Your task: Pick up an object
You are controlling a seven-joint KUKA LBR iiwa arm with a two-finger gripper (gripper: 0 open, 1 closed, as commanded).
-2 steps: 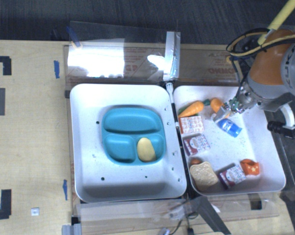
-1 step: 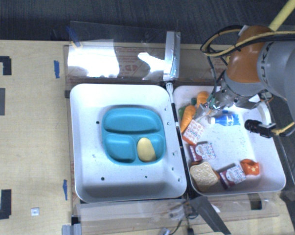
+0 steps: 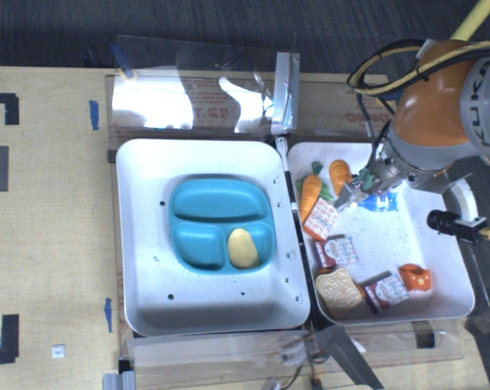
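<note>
Camera view, from above: the grey arm with its orange band reaches in from the right over the right bin, and its hand hangs low near that bin's upper left part. Whether the hand is wide, narrow or holding anything cannot be told at this scale. The nearest candidates lie just to the hand's left: a carrot, its long axis running from upper right to lower left, and an orange piece just beside it, close above the hand's tip. A red-and-white packet lies just below and left of the hand. Farther toward the near edge lie a bread slice and a tomato, well apart from the hand. The left bin bears a blue divided tray with a yellow lemon in its lower right compartment. A short move left and down would probably bring the hand onto the carrot or the packet.
</note>
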